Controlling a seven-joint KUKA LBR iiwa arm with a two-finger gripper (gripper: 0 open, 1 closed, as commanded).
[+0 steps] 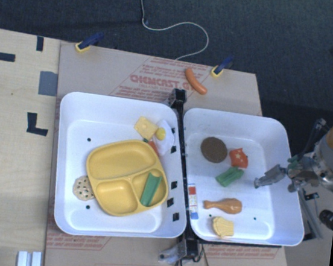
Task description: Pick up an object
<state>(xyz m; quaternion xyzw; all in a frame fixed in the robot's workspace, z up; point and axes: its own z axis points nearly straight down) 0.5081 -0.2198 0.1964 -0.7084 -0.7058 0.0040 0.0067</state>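
Hovering over right bin's [286, 145] right edge, end effector [267, 179], finger spread unclear, grasping nothing visible

Red print reading "CHEMCAST" runs across the brown cardboard sheet [155, 79] on the far side of the two bins, just left of the orange hot dog toy [196, 81]. Finer red lines of print sit above and below that word, too small to read. More red print shows on the same sheet at its near edge, under the bins, also unreadable. A small white and red label [191, 201] on the divider between the bins carries marks too tiny to make out.
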